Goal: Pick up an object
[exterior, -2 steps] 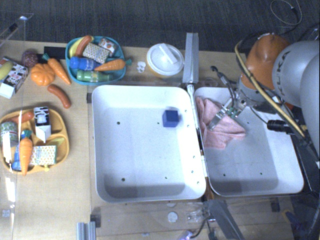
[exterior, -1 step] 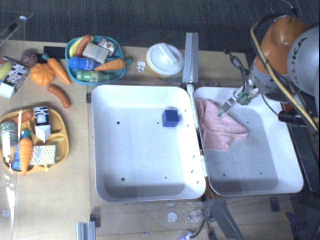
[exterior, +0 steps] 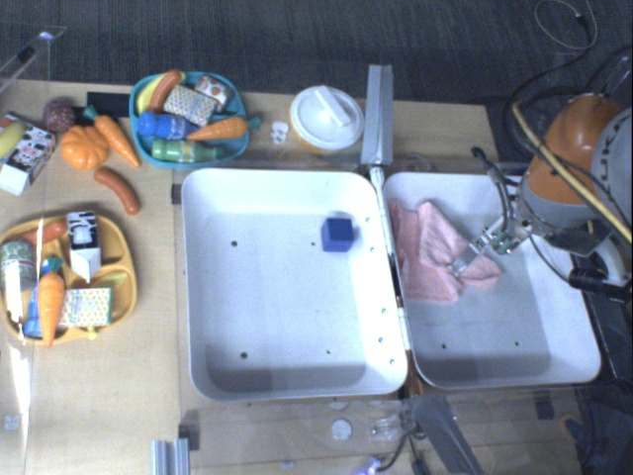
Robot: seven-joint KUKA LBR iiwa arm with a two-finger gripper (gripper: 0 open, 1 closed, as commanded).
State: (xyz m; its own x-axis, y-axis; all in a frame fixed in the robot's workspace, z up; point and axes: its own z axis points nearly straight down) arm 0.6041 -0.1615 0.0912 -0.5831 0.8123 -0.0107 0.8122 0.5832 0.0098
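Gripper is down in the right bin, fingertips touching the pink cloth crumpled at that bin's left side. Fingers too small and blurred; can't tell the opening. Blue block sits in the left bin.

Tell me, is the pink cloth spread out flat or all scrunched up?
Scrunched up. The pink cloth lies bunched in folds and wrinkles at the left side of the right bin, with the gripper at its right edge.

One fixed overhead camera, slanted down over both white bins, arm from right.
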